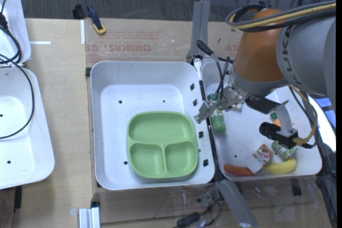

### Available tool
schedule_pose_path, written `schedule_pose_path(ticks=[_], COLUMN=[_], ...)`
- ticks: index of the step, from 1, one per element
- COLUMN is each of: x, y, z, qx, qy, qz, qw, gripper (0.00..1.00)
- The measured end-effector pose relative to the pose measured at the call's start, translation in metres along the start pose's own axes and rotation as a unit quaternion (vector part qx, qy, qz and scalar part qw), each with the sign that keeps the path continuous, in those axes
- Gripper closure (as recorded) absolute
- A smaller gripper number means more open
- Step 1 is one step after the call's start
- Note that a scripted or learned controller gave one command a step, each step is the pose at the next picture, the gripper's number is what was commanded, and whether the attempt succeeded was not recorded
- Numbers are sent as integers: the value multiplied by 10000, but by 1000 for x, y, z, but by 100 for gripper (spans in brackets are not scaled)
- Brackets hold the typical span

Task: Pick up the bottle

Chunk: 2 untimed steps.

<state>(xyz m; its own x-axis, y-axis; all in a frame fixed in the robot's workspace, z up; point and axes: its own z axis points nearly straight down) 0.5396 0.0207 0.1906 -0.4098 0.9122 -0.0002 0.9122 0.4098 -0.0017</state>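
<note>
A small green bottle (218, 121) hangs over the left edge of the right bin (304, 171), close to the wall between the two bins. My gripper (215, 107) is shut on its upper part, with one grey finger (204, 114) showing to the left of the bottle. The bottle's body points down below the fingers and appears lifted off the bin floor. The arm's orange band and grey wrist hide the back of the right bin.
The left bin (107, 115) holds a green divided plate (162, 143). At the front of the right bin lie a red-orange carrot-like thing (239, 170), a yellow banana (281, 167) and a small white and red carton (262, 155).
</note>
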Motion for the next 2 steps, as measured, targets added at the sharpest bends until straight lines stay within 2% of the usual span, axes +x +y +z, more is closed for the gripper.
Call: schedule_pose_path(ticks=[1,2], x=[-55,-97], y=[-58,-111], z=[0,34], qx=[4,-5], qy=[2,3], qz=[-696,-2670], qw=[9976,9637], gripper=[0,0])
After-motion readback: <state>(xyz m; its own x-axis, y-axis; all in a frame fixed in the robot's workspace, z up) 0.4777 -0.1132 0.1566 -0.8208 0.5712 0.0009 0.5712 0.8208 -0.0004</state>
